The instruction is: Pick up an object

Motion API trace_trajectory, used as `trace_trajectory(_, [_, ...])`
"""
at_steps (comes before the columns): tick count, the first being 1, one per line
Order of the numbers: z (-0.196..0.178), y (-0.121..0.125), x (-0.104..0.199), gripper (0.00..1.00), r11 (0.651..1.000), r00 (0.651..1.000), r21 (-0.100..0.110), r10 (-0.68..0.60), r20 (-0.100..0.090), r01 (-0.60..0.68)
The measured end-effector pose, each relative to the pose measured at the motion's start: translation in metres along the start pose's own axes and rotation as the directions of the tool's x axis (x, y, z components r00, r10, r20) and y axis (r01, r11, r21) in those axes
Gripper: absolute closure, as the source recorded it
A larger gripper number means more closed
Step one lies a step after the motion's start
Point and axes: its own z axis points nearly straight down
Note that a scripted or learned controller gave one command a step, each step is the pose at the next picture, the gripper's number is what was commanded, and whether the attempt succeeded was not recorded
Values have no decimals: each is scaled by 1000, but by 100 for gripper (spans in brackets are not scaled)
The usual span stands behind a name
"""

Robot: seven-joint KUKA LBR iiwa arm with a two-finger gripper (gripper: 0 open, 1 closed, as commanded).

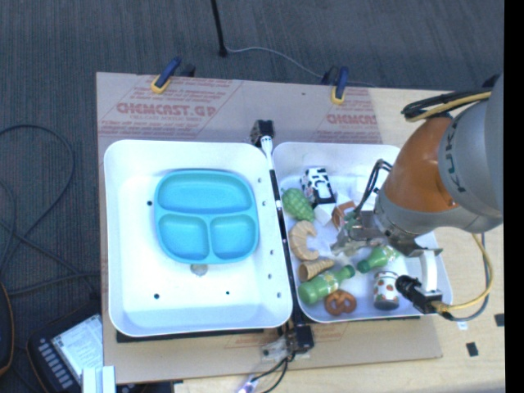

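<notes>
My gripper is low in the right bin, amid the toys. Just below and right of it lies a small green bottle. A white and red piece sits just above it. To its left are a tan croissant and an ice cream cone. Further toys lie around: a green bumpy fruit, a black and white cow, a larger green bottle, a pretzel and a small can. I see nothing held between the gripper's tips.
The left bin holds a blue divided tray with a small grey bit at its near edge. The grey arm with its orange band reaches over the right bin's right side. Two clamps sit on the cardboard behind.
</notes>
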Motion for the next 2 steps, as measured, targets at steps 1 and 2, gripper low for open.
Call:
trace_trajectory(1, [0,0,0,0,1000,1000,1,0,0,0])
trace_trajectory(2, [22,-29,18,0,1000,1000,-13,2,5,-1])
